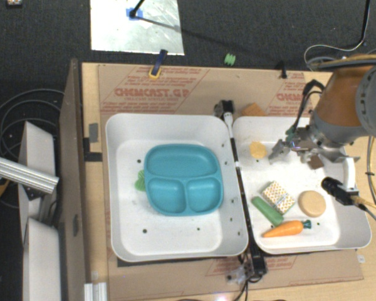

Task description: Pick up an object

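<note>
My gripper [296,147] hangs over the back of the right bin [351,234], with the grey and orange arm coming in from the right. A small yellow piece [257,150] lies just to its left. Nearer the front of that bin lie a checkered block [279,196], a green stick [267,210], an orange carrot [284,229] and a tan round disc [312,203]. Nothing shows held in the gripper.
The left bin [125,231] holds a blue divided plate [183,179] with a small green thing [140,180] peeking out at its left edge. A black divider [235,168] runs between the bins. A tan scrap [253,110] lies behind the right bin.
</note>
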Motion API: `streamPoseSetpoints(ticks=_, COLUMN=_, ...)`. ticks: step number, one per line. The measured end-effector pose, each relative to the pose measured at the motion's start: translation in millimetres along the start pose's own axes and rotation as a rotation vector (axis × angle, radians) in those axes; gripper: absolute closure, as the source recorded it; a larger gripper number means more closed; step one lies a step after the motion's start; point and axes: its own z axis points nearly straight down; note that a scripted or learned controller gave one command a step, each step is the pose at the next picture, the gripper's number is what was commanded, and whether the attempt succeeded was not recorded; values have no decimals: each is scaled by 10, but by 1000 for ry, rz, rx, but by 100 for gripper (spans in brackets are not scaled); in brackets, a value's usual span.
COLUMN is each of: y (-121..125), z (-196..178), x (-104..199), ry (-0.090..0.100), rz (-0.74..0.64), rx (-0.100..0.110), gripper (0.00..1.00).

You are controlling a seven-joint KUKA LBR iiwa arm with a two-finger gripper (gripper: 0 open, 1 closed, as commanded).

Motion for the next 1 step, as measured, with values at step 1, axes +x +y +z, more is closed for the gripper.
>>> streamPoseSetpoints(ticks=1, y=-646, z=437, x=243, ry=7, rz=4, rx=19, gripper=0)
